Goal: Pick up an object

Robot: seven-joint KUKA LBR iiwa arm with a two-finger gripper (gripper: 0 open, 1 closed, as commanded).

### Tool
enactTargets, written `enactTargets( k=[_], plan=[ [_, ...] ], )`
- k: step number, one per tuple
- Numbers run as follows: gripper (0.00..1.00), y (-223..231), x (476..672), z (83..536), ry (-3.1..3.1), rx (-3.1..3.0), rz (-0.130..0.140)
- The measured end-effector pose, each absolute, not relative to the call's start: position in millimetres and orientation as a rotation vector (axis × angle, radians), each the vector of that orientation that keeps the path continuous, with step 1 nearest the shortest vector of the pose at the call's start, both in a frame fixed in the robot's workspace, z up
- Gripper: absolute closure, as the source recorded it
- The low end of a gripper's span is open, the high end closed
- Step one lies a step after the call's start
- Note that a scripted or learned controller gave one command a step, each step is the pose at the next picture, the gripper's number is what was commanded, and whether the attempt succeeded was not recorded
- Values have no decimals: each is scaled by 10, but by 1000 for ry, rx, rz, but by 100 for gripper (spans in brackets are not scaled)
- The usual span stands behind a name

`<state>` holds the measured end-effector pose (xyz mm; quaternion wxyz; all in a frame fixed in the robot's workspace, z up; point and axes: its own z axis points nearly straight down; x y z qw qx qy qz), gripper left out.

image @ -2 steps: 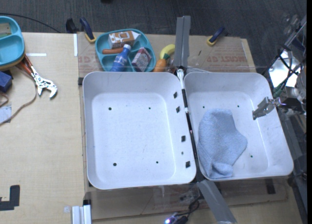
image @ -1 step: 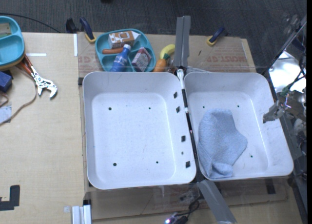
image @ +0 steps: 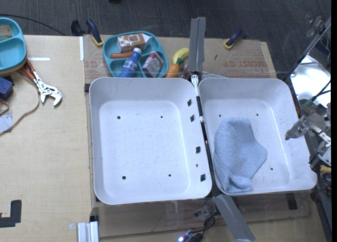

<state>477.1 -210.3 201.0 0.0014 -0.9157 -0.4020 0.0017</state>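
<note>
A grey cloth (image: 238,154) lies crumpled on the floor of the right bin (image: 279,104), stretching from the bin's middle toward its front edge. It is folded over on itself at its near end. The left bin (image: 142,130) stands beside it, across the shared rims in the centre.
Behind the bins sits a teal tray (image: 111,51) with small items in it, and a yellow banana (image: 180,55) beside it. A wrench (image: 47,90) and a teal bowl (image: 10,43) rest on the wooden bench at left. Metal hardware and cables (image: 316,130) crowd the right bin's outer rim.
</note>
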Motion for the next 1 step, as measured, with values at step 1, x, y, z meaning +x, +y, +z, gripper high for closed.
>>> enactTargets(
  k=[1],
  plan=[
    [0, -2042, 4776, 2034, -783, -3041, 5]
  ],
)
